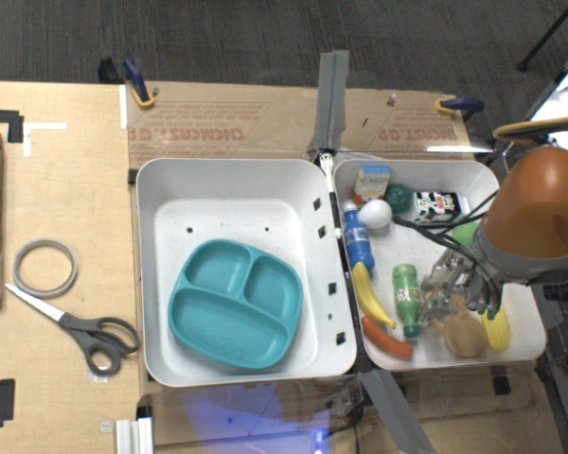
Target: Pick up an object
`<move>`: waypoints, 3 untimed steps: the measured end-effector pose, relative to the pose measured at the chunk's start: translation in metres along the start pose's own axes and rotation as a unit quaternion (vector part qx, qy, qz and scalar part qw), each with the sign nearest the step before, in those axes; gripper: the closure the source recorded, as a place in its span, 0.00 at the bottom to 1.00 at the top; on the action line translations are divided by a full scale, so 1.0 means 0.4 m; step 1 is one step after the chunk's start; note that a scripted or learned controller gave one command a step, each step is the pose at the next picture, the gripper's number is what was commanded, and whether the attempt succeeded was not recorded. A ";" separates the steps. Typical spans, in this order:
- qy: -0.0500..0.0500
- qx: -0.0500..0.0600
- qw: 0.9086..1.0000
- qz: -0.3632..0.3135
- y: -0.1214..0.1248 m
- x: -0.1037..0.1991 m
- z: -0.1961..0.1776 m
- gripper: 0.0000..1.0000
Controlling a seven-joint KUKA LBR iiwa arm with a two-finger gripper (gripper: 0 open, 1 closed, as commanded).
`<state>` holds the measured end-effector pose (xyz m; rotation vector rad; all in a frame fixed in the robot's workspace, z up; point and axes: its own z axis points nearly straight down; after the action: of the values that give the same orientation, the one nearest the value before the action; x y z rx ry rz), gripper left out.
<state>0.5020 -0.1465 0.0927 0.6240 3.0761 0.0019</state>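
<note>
Although it cannot be told if anything is gripped, the gripper (452,289) is seen low in the right bin (473,168) near its front right corner, with the tan round object (466,335) lying just beside it toward the front edge.

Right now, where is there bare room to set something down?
Left bin: bare floor around the teal divided plate, widest along the far wall. Right bin is crowded: banana, green bottle and gripper fill it.

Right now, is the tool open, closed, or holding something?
Tool: low in the right bin, open or closed cannot be told.
</note>
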 end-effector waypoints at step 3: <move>0.001 0.001 0.998 0.069 -0.006 -0.009 -0.105 1.00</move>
<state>0.5044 -0.1500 0.1348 0.8346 3.0292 -0.0005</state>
